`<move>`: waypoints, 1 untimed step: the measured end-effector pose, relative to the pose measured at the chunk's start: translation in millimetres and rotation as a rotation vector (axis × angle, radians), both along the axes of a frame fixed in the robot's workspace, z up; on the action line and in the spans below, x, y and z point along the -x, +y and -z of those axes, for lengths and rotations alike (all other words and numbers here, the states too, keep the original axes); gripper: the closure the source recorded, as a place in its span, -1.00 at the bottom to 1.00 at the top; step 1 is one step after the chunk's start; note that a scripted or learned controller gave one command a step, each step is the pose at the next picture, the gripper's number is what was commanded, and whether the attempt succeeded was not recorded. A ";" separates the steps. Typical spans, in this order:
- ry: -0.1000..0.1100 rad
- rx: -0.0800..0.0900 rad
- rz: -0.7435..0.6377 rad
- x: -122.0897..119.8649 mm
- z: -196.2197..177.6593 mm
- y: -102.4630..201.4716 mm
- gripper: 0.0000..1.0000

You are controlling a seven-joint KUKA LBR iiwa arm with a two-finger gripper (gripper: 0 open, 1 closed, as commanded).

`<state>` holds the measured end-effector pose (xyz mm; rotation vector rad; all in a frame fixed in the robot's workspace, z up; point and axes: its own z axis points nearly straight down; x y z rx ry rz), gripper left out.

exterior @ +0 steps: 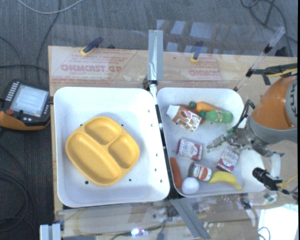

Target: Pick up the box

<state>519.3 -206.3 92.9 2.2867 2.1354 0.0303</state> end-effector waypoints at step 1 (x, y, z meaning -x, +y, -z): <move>0.000 0.003 -0.092 5.8 0.0 -1.9 -1.00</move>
